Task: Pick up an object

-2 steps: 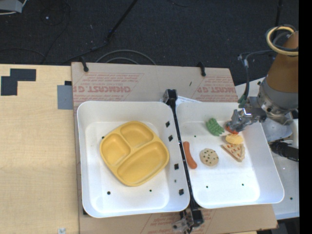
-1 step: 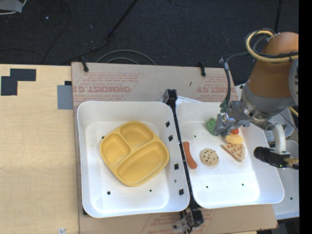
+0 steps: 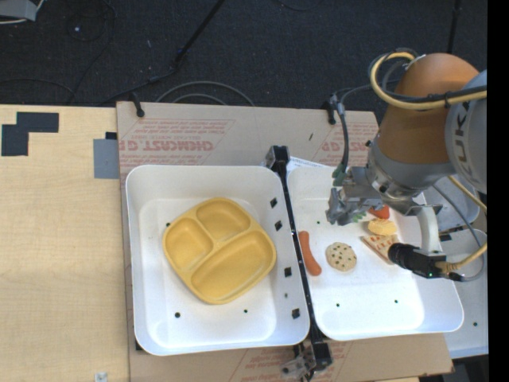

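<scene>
gripper (image 3: pixel 343 211) hangs at the cookie's (image 3: pixel 341 256) 12 o'clock, jaw state unclear; crowded toys could deflect its grasp.

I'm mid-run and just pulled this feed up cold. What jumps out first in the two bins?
The yellow divided tray lying in the left bin catches the eye first. Next comes the grey and orange arm over the right bin, its gripper low near the bin's back. Just in front of the gripper lie small food pieces: a cookie, a sausage by the divider, and a pizza slice.
</scene>
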Available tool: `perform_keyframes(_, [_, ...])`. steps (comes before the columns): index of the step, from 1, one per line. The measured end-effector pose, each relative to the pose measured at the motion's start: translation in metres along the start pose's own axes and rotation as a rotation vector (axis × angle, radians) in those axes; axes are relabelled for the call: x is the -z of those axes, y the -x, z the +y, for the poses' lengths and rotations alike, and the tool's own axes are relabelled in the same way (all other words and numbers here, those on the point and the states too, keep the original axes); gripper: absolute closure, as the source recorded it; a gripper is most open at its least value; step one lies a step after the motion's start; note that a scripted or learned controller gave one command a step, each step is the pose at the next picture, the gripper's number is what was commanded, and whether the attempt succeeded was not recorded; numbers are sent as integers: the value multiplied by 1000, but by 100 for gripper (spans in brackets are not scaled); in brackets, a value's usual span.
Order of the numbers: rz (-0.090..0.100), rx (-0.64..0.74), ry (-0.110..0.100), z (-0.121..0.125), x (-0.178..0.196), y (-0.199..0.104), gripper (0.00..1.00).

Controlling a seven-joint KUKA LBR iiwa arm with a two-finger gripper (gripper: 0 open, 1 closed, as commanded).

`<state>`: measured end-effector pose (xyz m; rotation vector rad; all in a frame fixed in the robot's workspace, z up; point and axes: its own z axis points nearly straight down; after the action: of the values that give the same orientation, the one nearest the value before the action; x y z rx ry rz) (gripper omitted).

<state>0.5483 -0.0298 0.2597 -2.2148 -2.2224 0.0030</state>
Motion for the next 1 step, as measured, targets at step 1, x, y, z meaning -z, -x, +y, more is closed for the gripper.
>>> perform_keyframes(1, [0, 1, -1, -4, -2, -60, 100])
